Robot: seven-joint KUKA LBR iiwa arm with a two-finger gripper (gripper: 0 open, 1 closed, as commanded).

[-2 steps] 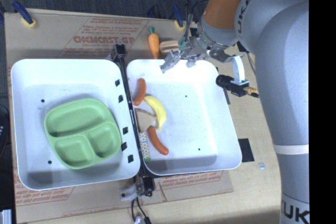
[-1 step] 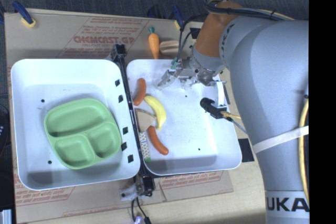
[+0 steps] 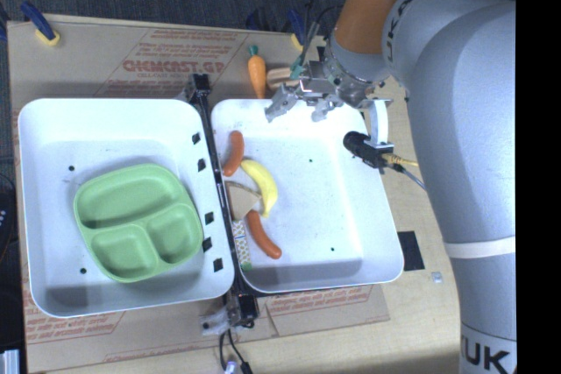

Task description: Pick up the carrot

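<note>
Just beyond the fingertips of my gripper (image 3: 302,105), whose fingers look spread with nothing between them, I see the carrot (image 3: 256,74) lying outside the bins on cardboard, probably light, stiff, slick plastic, best pinched across its thick orange middle.

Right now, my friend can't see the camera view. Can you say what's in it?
A grey robot arm's gripper hovers over the right white bin, near a carrot lying outside the bins. That bin holds a banana and two sausages; the left bin holds a green divided plate.
</note>
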